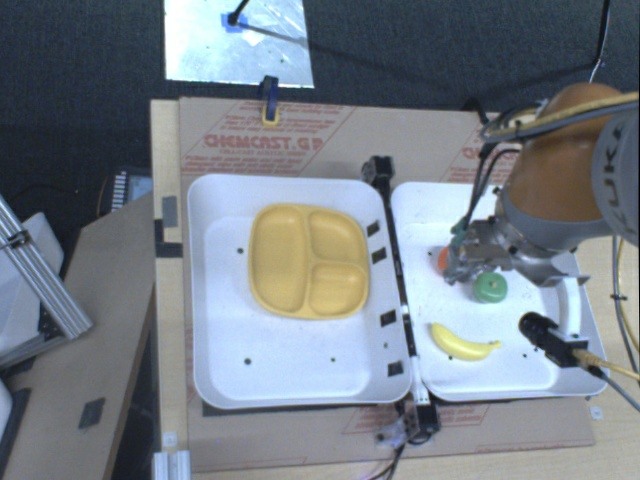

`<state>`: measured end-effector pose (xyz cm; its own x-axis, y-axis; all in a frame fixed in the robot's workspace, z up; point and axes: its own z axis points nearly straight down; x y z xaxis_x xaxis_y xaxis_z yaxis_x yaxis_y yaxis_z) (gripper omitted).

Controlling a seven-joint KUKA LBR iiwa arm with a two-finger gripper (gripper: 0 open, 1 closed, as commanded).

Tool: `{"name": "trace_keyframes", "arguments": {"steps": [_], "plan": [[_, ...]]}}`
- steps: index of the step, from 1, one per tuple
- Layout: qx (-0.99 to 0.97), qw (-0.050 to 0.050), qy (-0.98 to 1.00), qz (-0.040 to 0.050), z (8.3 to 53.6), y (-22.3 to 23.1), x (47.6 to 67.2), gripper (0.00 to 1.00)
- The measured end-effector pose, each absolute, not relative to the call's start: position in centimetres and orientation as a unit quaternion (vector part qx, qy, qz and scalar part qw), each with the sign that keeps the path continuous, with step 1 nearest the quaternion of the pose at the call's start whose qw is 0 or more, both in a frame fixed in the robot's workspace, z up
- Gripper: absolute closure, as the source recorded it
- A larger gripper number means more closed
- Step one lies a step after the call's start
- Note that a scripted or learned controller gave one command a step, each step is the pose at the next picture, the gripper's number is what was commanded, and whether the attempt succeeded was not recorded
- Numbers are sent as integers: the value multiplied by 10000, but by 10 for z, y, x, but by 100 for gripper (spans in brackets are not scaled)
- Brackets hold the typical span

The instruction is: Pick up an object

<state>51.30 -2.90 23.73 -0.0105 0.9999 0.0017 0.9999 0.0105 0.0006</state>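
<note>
Over in the left bin (215, 368) you've got a yellow divided plate (307, 260) sitting about mid-floor, broad and flat, a poor thing for two fingers to grab. Cross the divider into the right bin (420, 208) and your candidates show up. Toward its front edge lies a banana (463, 343), likely a light plastic toy, smooth and curved; you'd want to pinch it across the thick middle, not the tapering tip. Just behind it, near the bin's centre, there's a green round piece (490, 287) and a small orange-red thing (443, 259), both light by the look of them, and apt to roll or slip. Your gripper (466, 264) is down right among those two, arm reaching in from the right edge with the wrist bent steeply downward. How far apart its fingers stand, I cannot tell from here, nor whether anything is caught between them.
</note>
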Motion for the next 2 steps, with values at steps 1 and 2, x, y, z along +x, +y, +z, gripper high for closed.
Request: {"name": "trace_keyframes", "arguments": {"steps": [1,2], "plan": [[-7033,-1,-7109,-15,238,25,525,100],[-7035,2,-7107,-7,242,76,520,100]]}}
